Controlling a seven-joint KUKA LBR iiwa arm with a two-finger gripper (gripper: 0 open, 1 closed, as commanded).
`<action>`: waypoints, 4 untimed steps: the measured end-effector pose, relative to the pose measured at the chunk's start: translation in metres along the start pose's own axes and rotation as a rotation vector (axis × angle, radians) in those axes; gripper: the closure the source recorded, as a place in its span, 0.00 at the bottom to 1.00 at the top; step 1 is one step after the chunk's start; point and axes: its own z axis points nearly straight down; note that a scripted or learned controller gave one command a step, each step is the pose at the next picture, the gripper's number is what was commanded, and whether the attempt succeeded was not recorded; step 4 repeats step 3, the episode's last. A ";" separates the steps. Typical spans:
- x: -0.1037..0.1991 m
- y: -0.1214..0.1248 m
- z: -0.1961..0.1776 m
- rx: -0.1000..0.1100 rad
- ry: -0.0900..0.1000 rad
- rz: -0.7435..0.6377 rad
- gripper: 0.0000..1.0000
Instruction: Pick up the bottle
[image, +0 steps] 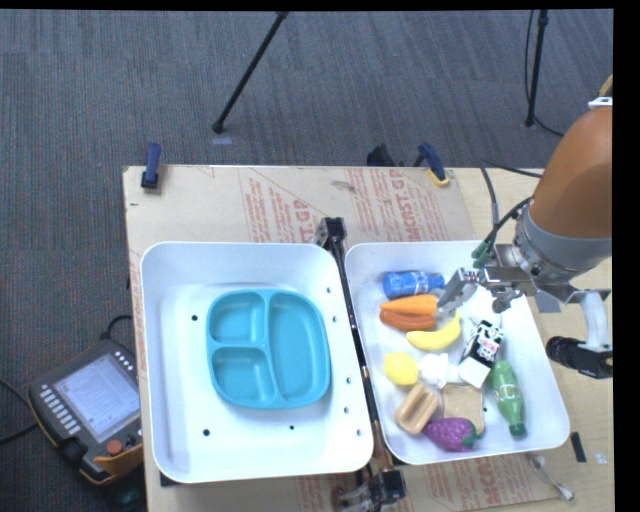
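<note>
Bottle (507, 396): green, it lies near the right wall of the right bin (553, 385), between a small carton (485, 343) and the front corner.
Gripper (468, 285): it hangs over the back of this bin, near a blue can (411, 283) and a carrot (409, 312), well apart from the bottle.
Advice: move toward the front, come down over the bottle's middle, close across its narrow side.
Jaws: they look spread and hold nothing.

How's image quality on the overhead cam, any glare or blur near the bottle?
Camera view: even, soft light, faint shadows; white bins look bright, mild washout; green bottle fairly sharp, no glare; gripper area slightly soft, cluttered.
</note>
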 end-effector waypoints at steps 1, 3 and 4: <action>0.025 0.062 0.035 -0.001 0.000 0.339 0.00; 0.020 -0.023 -0.019 0.000 0.000 0.503 1.00; 0.020 -0.023 -0.019 0.000 0.000 0.503 1.00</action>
